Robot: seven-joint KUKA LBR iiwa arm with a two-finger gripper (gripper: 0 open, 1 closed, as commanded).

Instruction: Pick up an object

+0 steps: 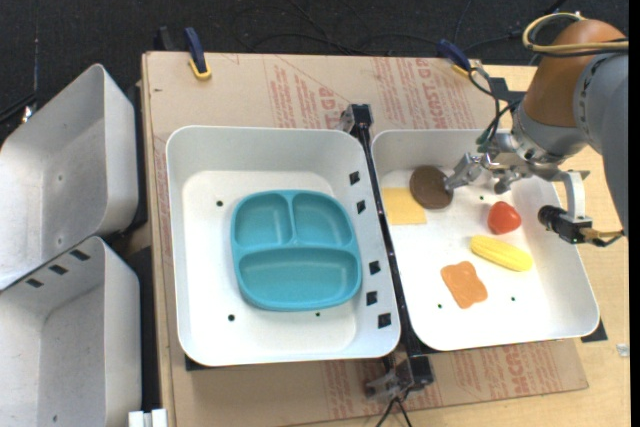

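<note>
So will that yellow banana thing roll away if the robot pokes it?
Probably a little. The banana looks rounded and smooth, so a poke could rock or spin it on the slick right bin. Its curved, long shape likely stops it rolling far. It looks like a light, stiff plastic toy, so it should slide easily and keep its shape.

Bright, even overhead light. White bins (270, 147) near glare, soft faint shadows. Floor beyond bench (300, 75) dark. Focus fairly sharp; slight grain; no obvious edge distortion.

One fixed camera is looking down at a slant on both bins (180, 245), seemingly from the bench's (300, 85) near side.
</note>
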